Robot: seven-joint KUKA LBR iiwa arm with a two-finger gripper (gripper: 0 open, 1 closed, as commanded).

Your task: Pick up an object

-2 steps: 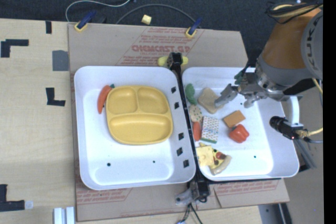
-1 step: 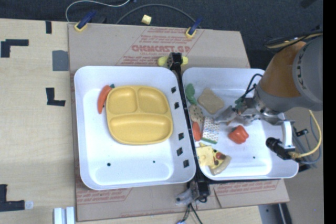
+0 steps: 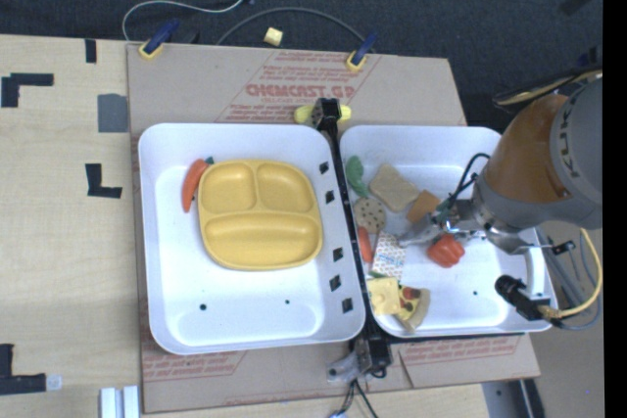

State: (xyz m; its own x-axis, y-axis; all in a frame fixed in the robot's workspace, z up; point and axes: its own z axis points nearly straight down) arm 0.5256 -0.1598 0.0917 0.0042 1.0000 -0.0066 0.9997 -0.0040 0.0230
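My gripper [image 3: 423,230] reaches from the right into the right bin [image 3: 490,137], low over its middle. Its grey fingers point left, close to a brown piece [image 3: 423,206] and just left of a red tomato-like toy [image 3: 446,252]. A tan bread slice [image 3: 393,186], a green piece [image 3: 354,173], a perforated brown cracker [image 3: 369,210], a patterned white card [image 3: 389,255] and a yellow cheese-and-pizza pile [image 3: 397,299] lie around it. I see nothing clearly held between the fingers.
The left bin [image 3: 162,308] holds a yellow divided plate [image 3: 260,213] and an orange carrot [image 3: 193,183] by its left wall. A black divider [image 3: 338,210] separates the bins. The orange-banded arm [image 3: 534,162] covers the right bin's right side.
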